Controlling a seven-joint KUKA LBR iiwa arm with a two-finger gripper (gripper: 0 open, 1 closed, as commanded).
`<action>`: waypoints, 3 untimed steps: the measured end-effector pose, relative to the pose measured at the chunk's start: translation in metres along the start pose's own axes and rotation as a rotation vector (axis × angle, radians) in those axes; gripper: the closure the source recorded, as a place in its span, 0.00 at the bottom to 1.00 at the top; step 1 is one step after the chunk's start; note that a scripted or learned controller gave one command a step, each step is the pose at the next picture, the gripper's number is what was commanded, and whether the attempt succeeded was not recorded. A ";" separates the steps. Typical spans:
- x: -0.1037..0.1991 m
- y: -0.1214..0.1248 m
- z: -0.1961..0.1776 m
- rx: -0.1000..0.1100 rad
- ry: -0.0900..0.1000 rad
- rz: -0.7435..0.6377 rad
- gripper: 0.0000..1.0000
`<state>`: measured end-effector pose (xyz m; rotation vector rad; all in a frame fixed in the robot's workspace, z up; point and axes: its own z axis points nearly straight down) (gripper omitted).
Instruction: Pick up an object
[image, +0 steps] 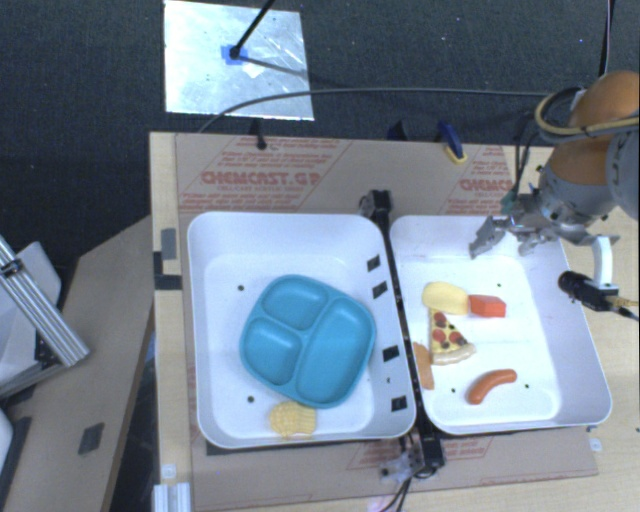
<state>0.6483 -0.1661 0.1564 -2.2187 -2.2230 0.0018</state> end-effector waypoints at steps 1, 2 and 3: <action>-0.002 0.004 0.042 -0.001 0.000 -0.001 0.00; -0.002 0.006 0.028 -0.007 -0.002 -0.002 1.00; -0.001 0.004 -0.036 -0.009 -0.002 -0.002 1.00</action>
